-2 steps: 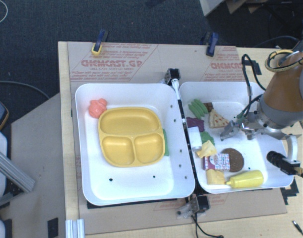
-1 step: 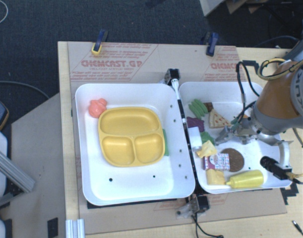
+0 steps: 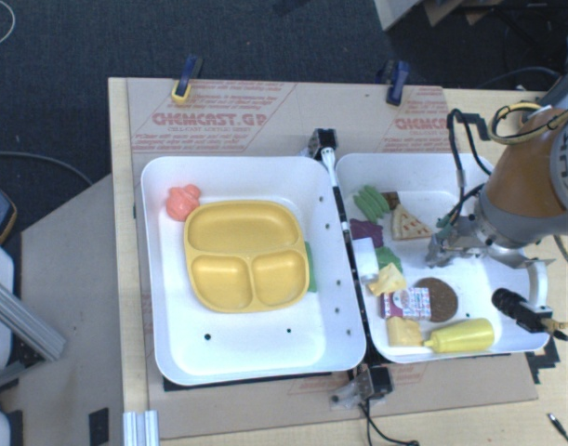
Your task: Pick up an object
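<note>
My gripper (image 3: 445, 246) hangs low over the middle of the right bin (image 3: 432, 170), under the grey wrist with its orange band. Just left of it lies a toast-like triangle (image 3: 410, 224), and just below it a brown round disc (image 3: 441, 297). A small printed packet (image 3: 409, 302) touches the disc's left side. A yellow bottle (image 3: 460, 335) lies along the bin's front edge. A green piece (image 3: 369, 201), a purple piece (image 3: 363, 232), a white block (image 3: 364, 254) and a yellow wedge (image 3: 388, 282) line the bin's left side. I see nothing held in the gripper.
The left bin (image 3: 163, 277) holds a yellow divided plate (image 3: 246, 254) and a pink toy (image 3: 182, 201) at its back left corner. A green sliver (image 3: 309, 266) peeks out at the plate's right edge. Blue clamps (image 3: 396, 82) grip the board's far edge.
</note>
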Robot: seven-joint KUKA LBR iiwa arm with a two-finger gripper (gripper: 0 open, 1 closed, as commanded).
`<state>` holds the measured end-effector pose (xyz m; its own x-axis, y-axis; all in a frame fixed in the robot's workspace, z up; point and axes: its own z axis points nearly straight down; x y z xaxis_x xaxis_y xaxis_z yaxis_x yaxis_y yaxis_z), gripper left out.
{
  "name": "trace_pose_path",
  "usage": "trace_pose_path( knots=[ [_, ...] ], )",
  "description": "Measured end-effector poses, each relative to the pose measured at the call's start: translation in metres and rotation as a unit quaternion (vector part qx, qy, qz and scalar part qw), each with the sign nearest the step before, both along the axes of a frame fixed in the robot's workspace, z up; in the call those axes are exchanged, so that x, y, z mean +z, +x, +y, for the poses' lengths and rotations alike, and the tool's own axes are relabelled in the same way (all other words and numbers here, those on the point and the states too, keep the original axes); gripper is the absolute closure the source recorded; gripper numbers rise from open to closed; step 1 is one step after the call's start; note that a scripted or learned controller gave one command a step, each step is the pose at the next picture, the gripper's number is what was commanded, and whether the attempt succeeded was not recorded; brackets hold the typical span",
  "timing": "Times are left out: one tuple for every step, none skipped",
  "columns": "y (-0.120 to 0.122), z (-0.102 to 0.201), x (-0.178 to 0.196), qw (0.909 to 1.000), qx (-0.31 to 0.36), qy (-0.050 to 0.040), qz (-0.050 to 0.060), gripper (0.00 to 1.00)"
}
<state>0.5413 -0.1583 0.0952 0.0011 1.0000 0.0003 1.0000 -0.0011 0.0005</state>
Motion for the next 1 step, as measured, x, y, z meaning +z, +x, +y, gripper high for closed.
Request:
trace_pose_path(
  knots=[
    [0.0058,0.0092,0.0564,1.0,0.002,-0.0013,-0.003,1.0]
  ],
)
